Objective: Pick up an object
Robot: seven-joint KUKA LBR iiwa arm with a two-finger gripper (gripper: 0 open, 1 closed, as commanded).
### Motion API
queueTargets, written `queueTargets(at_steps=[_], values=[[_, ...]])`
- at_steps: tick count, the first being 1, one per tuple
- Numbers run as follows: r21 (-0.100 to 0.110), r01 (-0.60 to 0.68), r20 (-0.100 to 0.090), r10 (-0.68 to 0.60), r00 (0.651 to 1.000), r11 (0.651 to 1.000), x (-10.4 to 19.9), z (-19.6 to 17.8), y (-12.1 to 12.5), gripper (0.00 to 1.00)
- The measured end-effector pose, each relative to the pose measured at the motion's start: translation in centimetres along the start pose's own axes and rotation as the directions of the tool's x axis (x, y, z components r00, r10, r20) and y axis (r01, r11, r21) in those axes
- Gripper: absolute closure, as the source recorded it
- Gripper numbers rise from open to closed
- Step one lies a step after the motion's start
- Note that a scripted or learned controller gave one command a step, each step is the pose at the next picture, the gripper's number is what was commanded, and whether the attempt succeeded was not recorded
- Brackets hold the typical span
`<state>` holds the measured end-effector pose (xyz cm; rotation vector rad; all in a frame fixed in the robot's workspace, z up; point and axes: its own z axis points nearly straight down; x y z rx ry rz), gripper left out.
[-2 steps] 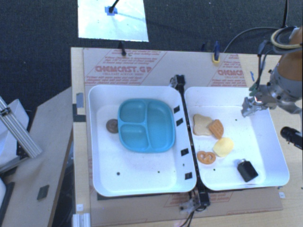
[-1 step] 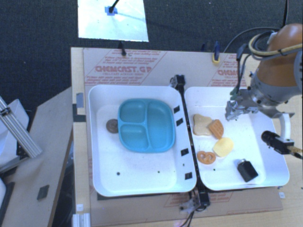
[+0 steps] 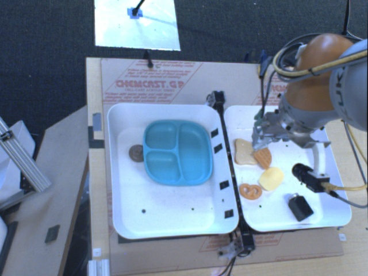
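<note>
Dark carpet surrounds the bench (image 3: 63, 171) and its sheet of printed cardboard (image 3: 172, 73), where two white bins sit side by side. The left bin (image 3: 123, 211) holds one blue plate (image 3: 175, 153) (divided into three compartments) and one small brown disc (image 3: 136, 153) just beside the plate's left rim. The grey arm (image 3: 322, 79) reaches in from the right; its gripper (image 3: 260, 138) hangs low over the right bin (image 3: 336, 214), near the wall the bins share; whether the claw is released or clenched cannot be told from this angle.

Just below the gripper lies one orange piece (image 3: 263, 157), an oval whose long axis runs from the bin's far side toward its near side, slightly tilted. It touches one tan toast slice (image 3: 244, 153) on its left. Closer to the camera lie one yellow piece (image 3: 271, 179) and one pretzel (image 3: 250, 191); one black block (image 3: 300, 207) lies apart toward the near right corner, its long axis slanting from upper left to lower right. That makes five loose things in the right bin and two in the left.
</note>
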<state>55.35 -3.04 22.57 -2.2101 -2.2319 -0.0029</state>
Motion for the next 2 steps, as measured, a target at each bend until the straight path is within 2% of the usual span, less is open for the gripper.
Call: queueTargets(at_steps=[1, 2], values=[[-0.001, 0.001, -0.001, -0.001, 1.0, 1.0, 5.1, -0.5, -0.2, 1.0], [0.001, 0.002, -0.001, -0.002, 1.0, 1.0, 10.5, -0.9, -1.5, 1.0]])
